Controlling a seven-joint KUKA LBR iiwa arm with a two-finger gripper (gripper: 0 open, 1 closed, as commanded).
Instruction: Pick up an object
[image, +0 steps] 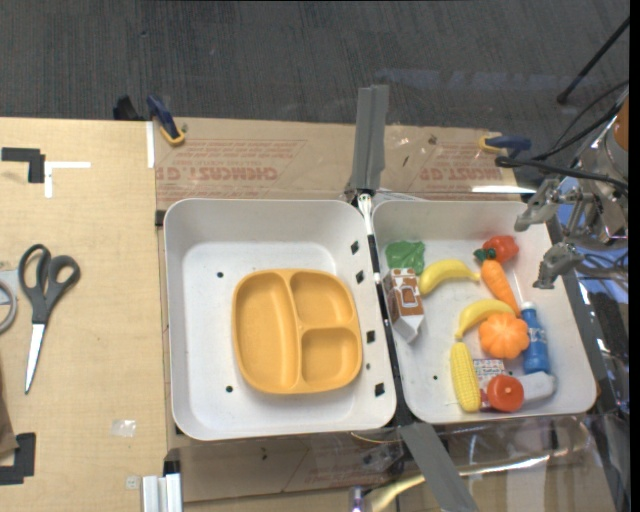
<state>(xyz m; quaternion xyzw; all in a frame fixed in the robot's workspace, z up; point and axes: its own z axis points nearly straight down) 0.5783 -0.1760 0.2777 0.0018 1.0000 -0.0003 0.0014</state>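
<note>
The right bin (570, 390) holds several toy foods: a green item (405, 253), two bananas (448, 272) (483, 313), a carrot (497, 282), a red tomato (500, 247), an orange (503, 336), a blue bottle (535, 340), a corn cob (464, 375), a small carton (405, 298) and a red round piece (505, 392). My gripper (548, 235) hovers over the bin's far right corner, just right of the tomato. It is open, with nothing between its fingers.
The left bin (190, 300) holds a yellow divided plate (297, 330). Scissors (40, 300) lie on the wooden bench at far left. Cardboard (250, 165) and a blue clamp (165, 118) sit behind the bins. Cables hang at the right edge.
</note>
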